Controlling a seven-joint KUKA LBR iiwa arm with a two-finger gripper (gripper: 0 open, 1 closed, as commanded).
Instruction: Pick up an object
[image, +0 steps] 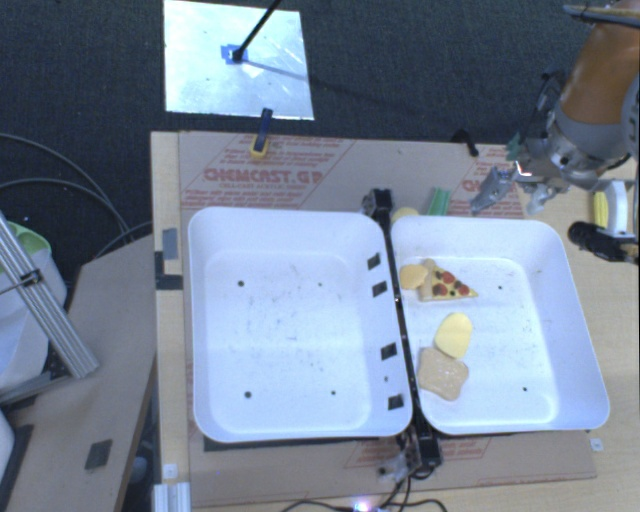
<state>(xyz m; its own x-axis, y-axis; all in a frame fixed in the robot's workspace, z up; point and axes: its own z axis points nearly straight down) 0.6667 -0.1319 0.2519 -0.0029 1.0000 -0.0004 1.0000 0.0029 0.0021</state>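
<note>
Dark carpet surrounds a cardboard-topped bench (300, 165) carrying two white bins side by side, the arm's gripper (510, 187) poised just past the far rim of the right bin (575, 330), its fingers apart with nothing between them. Below and left of it (all toy food, apparently) lie a pizza slice (445, 287), a yellow piece (454, 334) and a toast piece (442, 374), loosely clustered, probably for easy reach; the left bin (285, 320) sits farther left.
</note>
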